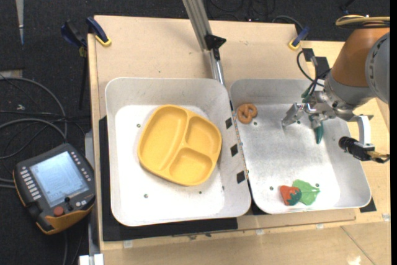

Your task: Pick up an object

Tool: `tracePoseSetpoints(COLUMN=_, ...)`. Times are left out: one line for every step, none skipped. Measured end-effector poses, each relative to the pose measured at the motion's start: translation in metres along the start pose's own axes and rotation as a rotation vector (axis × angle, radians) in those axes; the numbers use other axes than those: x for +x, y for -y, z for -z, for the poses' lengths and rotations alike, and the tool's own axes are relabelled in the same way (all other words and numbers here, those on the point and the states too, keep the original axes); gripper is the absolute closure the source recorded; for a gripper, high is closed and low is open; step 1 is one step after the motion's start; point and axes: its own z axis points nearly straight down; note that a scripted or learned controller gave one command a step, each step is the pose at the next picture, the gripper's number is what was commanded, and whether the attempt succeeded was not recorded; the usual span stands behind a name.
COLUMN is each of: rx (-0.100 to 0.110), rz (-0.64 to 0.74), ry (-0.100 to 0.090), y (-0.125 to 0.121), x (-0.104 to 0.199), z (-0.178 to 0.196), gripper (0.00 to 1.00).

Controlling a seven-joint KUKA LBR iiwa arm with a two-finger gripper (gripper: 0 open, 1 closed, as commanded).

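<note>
The table [155,40] is a light wooden board. Two shallow white bins rest directly on it, side by side and touching along their inner edges: the left bin [124,133] and the right bin [347,177]. Blue-and-yellow clamps grip the far edge at the left corner [96,31] and right corner [299,37].

view: one fixed camera above the bench [155,46], looking down at a slant
framing: far enough to take in both bins whole, left bin [118,152] at centre left, right bin [347,183] at centre right
edges: dark floor across the top and left
arm [363,65]: enters from the right edge
</note>
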Motion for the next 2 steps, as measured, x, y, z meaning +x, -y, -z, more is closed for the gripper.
tracePoseSetpoints(rx=-0.004, rz=0.001, ry=0.003, y=-0.001, x=0.0, z=0.012, gripper=1.0)
tracePoseSetpoints(rx=-0.01, rz=0.001, ry=0.009, y=-0.011, x=0.007, z=0.068, gripper=1.0)
